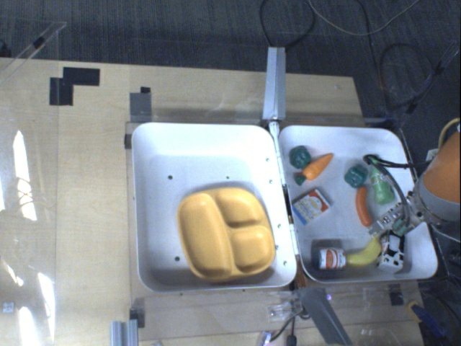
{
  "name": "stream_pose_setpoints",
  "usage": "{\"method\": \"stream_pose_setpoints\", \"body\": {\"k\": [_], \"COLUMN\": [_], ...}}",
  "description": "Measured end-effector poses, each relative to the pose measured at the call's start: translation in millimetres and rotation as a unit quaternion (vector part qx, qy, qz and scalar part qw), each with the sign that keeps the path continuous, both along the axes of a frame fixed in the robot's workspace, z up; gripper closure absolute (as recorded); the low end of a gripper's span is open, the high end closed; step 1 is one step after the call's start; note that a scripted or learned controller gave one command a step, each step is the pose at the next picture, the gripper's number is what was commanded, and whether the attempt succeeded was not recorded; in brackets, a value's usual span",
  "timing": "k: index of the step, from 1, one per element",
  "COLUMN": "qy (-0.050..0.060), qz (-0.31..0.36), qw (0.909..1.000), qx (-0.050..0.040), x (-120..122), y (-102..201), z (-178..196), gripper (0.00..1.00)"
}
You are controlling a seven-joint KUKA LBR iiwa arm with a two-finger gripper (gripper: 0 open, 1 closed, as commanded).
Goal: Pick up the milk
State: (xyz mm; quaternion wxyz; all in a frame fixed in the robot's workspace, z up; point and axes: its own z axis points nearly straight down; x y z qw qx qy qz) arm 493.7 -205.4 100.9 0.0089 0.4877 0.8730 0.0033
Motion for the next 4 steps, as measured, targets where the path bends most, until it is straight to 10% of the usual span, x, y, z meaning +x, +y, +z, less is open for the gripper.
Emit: {"method": "stream_pose_setpoints", "body": {"k": [1,2,3,4], "qy": [0.006,0.005,0.002,0.005], "qz": [-0.149,-0.149,-0.099,-0.293], "qw": [0.9889,0.9889,0.9951,0.9562], "qx": [0.0021,0.0019,0.0007,0.0039], "x": [4.1,4.1,-2.8,21.6], "y": [7.8,7.8,-1.3,24.7], "z": [112.3,112.1,-11.7,99.8], "gripper": [1.00,0.00,0.00,0.00]}}
